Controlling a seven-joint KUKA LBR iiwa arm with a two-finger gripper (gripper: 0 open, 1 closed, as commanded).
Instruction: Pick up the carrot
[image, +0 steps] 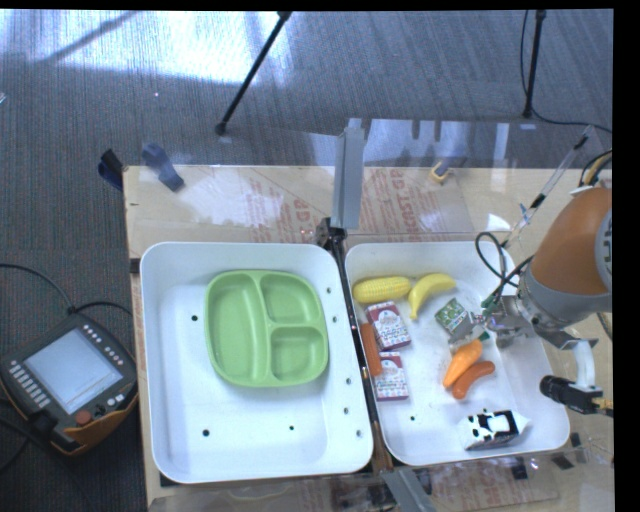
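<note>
The orange carrot (462, 361) lies tilted in the right bin (540, 400), right of centre, its upper end pointing up-right. A darker orange-red sausage (474, 379) lies right beside it on its lower side. The gripper (492, 326) hangs from the arm's orange band (572, 245) at the bin's right side. It sits just above and to the right of the carrot's upper end, very close to it. Cables and metal parts blur the tip.
The right bin also holds a corn cob (381, 290), a banana (430, 292), a small green packet (452, 316), two red cartons (388, 325) (391, 376), an orange stick (371, 349) by the divider and a cow toy (492, 428). A green divided plate (267, 327) lies in the left bin (180, 420).
</note>
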